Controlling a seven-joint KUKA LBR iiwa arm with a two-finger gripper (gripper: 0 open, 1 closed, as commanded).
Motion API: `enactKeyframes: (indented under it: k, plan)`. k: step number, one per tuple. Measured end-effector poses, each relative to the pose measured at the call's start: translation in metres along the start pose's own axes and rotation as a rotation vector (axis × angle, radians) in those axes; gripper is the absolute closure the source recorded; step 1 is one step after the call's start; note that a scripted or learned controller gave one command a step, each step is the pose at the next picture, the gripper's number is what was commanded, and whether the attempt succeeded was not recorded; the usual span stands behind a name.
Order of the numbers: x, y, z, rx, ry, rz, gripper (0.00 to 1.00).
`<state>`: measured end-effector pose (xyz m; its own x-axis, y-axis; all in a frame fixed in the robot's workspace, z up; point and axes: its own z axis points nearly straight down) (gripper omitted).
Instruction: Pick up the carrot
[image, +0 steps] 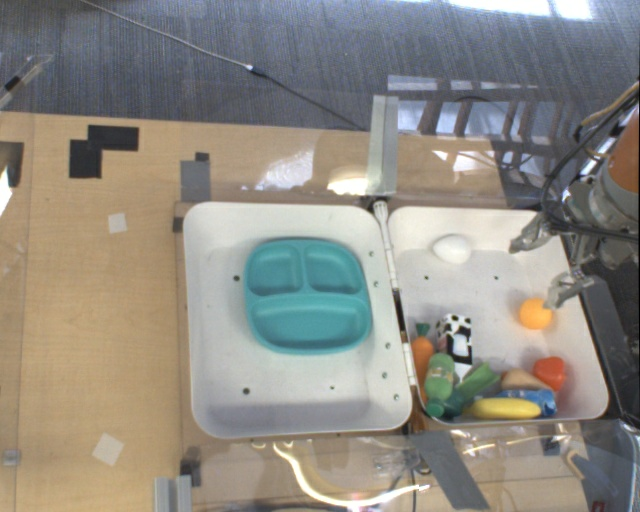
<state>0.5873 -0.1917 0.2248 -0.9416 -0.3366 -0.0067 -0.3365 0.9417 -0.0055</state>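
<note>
Banana (508, 408) lies along right bin (480, 268) front edge; carrot (423, 356) wedged at left wall beside green bottle (439, 378). Gripper (549, 266) open, empty, near right edge. Risk: crowding blocks fingers, grabs neighbour.

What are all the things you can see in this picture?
bins: two, white, side by side on the bench
tray: one, teal, middle of left bin
egg: one, white, far side of right bin
orange: one, orange, right side of right bin
carrot: one, orange, near-left of right bin
cow toy: one, black and white, beside carrot
banana: one, yellow, near edge of right bin
tomato: one, red, near-right corner
claw: one, grey, above right bin
</note>
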Motion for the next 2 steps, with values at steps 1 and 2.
enactKeyframes:
  k: [1,2]
  plan:
    - [0.067,0.011,0.124,0.001,-0.004,0.131,0.0]
    - [0.018,-0.007,0.136,0.002,-0.005,0.122,0.0]
